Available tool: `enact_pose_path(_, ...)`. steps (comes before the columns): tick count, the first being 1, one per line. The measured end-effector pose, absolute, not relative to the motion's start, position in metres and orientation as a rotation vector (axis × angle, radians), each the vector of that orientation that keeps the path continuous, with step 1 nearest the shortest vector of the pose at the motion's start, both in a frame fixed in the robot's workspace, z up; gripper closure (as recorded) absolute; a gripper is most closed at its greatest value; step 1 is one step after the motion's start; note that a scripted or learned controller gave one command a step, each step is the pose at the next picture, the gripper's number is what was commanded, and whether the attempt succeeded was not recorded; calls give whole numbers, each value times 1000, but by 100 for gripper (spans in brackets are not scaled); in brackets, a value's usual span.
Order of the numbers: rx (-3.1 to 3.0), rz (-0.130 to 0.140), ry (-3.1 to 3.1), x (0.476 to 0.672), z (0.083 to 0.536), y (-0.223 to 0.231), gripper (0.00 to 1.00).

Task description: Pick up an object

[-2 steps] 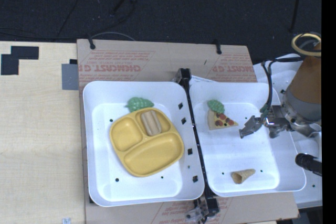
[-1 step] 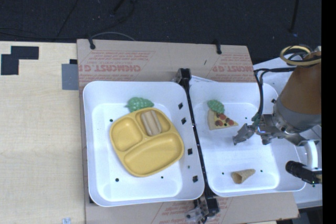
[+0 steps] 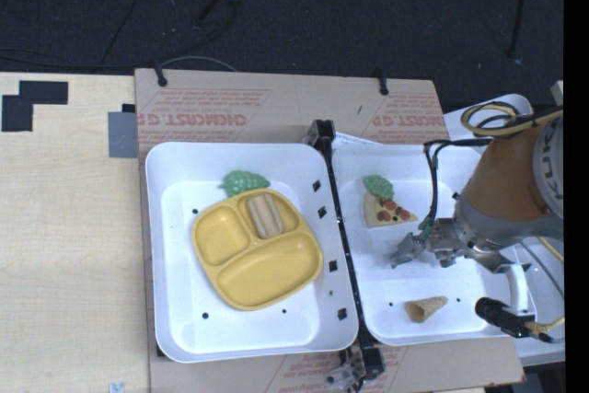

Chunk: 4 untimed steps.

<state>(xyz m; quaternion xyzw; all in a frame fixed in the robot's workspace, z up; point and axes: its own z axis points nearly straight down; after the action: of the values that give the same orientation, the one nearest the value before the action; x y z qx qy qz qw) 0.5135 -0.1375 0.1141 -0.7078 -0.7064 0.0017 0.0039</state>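
- The left bin [image 3: 175, 198] is sitting well to the left of the claw, across the divider [image 3: 336, 235] running between the 2 bins.
- A yellow tray [image 3: 258, 276] with 3 compartments is lying in that bin, far left of the claw and turned at a slant.
- A hot dog [image 3: 266, 214] is resting in the tray's upper right compartment, left of the claw and slightly farther up the view.
- A green leafy piece [image 3: 244, 181] is lying just beyond the tray's top edge, touching or overlapping its rim, up and left of the claw.
- The right bin [image 3: 386, 313] is holding the claw over its floor.
- A pizza slice [image 3: 385, 213] is lying just up and left of the claw, close but apart from it.
- A green broccoli [image 3: 377, 187] is sitting at the slice's top, touching it, farther up from the claw.
- The claw [image 3: 405, 251] is hovering low near the middle of the right bin, pointing left; whether its tips are spread or pressed together I cannot tell, and nothing is showing between them.
- A cone [image 3: 426, 308] is lying on its side below and slightly right of the claw, apart from it.
- The arm [image 3: 506, 184] is reaching in from the right, behind the claw.
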Motion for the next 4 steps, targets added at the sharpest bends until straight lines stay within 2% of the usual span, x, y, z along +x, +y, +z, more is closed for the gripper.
enact_pose_path(1,-2225,4,-2210,514,126,-139,100)
enact_pose_path(4,-2221,-2,-2225,514,289,-145,100)
